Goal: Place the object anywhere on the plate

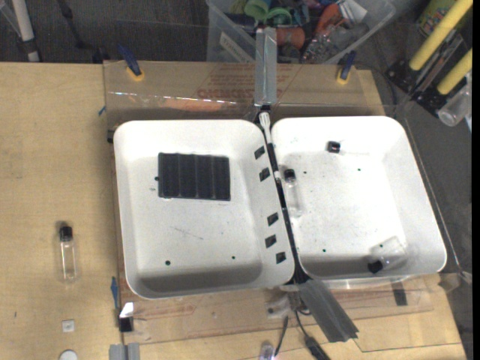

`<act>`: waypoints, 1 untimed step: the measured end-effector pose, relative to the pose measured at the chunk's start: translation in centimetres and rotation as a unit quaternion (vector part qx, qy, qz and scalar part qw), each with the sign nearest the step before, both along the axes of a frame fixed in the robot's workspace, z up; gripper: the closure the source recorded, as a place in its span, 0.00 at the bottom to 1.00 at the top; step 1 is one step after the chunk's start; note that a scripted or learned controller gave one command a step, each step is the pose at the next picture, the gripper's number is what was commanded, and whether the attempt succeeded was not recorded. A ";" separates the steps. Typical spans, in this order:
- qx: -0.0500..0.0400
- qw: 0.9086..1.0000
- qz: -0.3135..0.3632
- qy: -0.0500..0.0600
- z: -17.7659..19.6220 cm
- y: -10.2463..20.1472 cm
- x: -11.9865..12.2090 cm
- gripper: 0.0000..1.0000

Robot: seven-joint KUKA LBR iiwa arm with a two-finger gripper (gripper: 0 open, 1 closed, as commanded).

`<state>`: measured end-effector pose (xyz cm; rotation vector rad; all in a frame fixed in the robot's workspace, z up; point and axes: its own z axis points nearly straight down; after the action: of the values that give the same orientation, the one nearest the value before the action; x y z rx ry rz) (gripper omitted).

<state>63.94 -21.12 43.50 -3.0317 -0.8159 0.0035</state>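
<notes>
A black ribbed rectangular plate (193, 177) lies flat in the upper left part of the left bin (142, 276). In the right bin (420, 201), a clear vial with a black cap (289, 190) lies against the divider on the left side. A second clear vial with a black cap (384, 257) rests in the near right corner. A small black piece (334, 147) sits near the far wall of that bin.
Another clear vial (67, 251) lies on the wooden bench left of the bins. A clear tub of colourful items (300, 10) stands behind the bins, and yellow tubes (450, 21) lean at the back right. A metal post (265, 66) rises at the divider's far end.
</notes>
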 end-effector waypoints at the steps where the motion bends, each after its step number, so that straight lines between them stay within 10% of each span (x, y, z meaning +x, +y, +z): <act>1: 0.000 0.987 -0.161 0.001 0.0 1.7 -3.5 1.00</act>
<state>60.49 -19.37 43.46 -3.1226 -0.3174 0.0048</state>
